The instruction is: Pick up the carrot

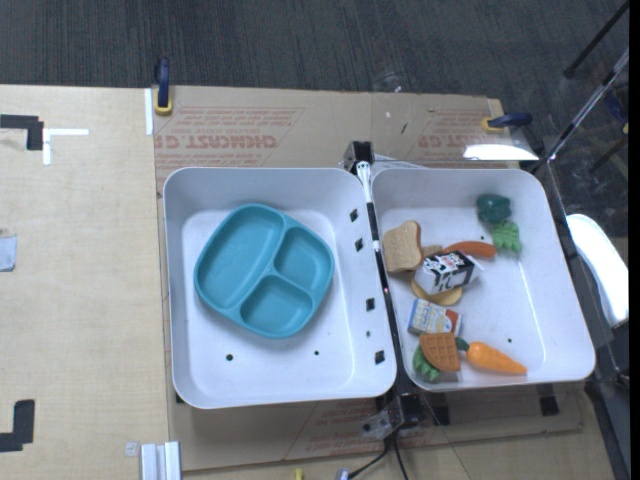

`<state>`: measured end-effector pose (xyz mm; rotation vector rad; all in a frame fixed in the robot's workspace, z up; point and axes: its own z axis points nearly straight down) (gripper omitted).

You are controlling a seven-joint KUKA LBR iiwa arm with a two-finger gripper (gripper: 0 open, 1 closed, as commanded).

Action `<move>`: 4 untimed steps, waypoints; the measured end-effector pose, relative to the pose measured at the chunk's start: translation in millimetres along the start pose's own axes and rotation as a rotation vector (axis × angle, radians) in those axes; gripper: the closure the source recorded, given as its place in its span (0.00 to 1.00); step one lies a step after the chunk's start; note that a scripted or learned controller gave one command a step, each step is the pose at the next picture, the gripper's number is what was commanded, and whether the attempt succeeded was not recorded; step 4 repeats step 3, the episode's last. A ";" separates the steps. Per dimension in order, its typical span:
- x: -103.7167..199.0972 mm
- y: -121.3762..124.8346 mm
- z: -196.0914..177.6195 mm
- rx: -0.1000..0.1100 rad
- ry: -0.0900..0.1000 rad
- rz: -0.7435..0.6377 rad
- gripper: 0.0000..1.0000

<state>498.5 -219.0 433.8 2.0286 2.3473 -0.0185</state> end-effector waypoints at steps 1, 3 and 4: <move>0.0 0.0 0.0 0.000 0.000 0.000 0.00; -0.8 2.4 -8.0 -0.002 -0.003 -0.005 0.00; -0.8 2.4 -8.0 -0.002 -0.003 -0.005 0.00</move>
